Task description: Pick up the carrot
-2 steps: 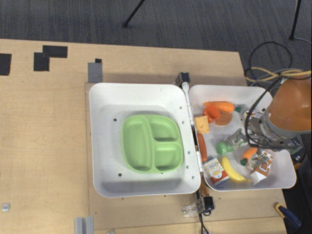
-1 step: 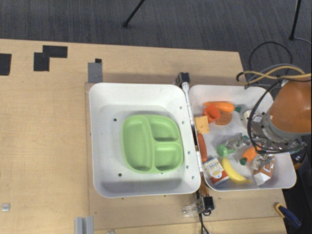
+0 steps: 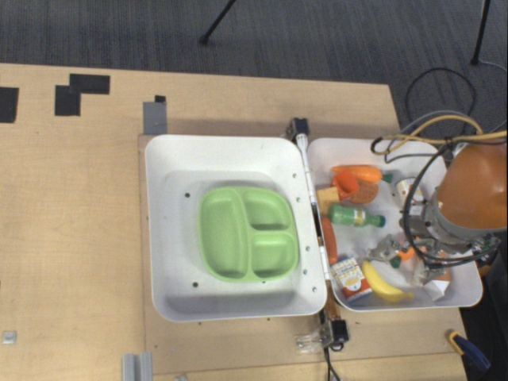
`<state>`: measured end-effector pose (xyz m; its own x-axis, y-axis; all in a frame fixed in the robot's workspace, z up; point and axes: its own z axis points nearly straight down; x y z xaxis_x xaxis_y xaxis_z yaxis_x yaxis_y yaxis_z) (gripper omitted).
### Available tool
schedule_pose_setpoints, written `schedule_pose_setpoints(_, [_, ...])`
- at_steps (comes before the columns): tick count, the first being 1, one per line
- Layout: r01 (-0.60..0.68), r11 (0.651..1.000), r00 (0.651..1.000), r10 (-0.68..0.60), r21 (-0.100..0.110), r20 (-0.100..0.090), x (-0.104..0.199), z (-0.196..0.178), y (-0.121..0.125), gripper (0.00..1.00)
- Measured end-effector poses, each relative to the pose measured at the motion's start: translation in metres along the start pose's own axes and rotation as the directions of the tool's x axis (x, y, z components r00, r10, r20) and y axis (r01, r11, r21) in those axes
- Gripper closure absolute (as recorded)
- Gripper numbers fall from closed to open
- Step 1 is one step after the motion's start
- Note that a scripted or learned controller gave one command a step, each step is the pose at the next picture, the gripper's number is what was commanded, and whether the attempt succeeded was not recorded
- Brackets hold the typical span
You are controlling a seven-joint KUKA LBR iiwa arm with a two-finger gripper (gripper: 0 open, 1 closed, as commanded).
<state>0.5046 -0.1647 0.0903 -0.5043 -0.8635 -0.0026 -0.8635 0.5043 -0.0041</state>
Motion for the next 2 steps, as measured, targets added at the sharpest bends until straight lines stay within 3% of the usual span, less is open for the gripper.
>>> schedule_pose_setpoints(1, [-0.019, 1.0, 1.0, 0.019, 0.001, 0.002, 0.027, 0.004, -0.004, 0.0])
schedule_pose_setpoints(2, [-0.022, 1.0, 1.0, 0.022, 0.007, 0.004, 0.025, -0.008, -0.006, 1.0])
